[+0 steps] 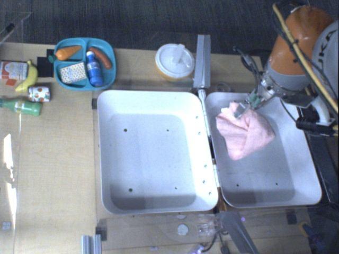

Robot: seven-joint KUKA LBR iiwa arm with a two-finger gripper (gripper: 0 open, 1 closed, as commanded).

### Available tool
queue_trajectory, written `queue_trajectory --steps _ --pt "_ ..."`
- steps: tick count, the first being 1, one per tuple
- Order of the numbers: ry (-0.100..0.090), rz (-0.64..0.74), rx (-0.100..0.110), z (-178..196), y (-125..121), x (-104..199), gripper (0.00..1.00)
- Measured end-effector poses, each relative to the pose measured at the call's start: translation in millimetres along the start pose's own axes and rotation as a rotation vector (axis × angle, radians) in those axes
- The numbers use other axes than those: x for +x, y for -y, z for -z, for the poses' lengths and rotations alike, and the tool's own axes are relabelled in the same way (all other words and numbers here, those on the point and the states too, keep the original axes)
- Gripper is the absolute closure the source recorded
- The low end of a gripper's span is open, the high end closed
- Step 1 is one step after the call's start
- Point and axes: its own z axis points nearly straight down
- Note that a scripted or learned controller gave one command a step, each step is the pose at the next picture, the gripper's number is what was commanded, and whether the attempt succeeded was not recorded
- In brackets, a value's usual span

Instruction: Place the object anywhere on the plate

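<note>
The arm [296, 41] reaches in from the right, its orange band high above the right bin [296, 189]; the gripper [249, 106] hangs low over that bin's upper part, right at the top edge of the pink cloth [244, 134]; its tips meet the cloth's upper fold, but whether cloth lies between them, or how wide they stand, I cannot tell, as they are small and partly blurred; the cloth lies crumpled in the right bin, in its upper left half, near the wall shared with the left bin [153, 194]; its bulk rests on the bin floor, spreading down and to the right from the gripper; the left bin sits just beside the right one, the two touching along their inner rims.

On the surface [47, 168] above the left bin stands a round white lid or cup [174, 61] with a yellow rim; further left is a blue divided plate [106, 78], holding a carrot [70, 52], a sausage [100, 58], a blue bottle [94, 70] and a pale waffle-like piece [72, 73]; left of the plate lie a banana [29, 77], a small carton [12, 70], a can [38, 93] and a green bottle [21, 106] on its side; the plate is well apart from the cloth, with the whole left bin between them.
</note>
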Motion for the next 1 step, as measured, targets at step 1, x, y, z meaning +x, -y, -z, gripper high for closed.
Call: queue_trajectory --steps 1 --pt "0.0 0.004 0.0 3.6 -2.0 0.5 1.0"
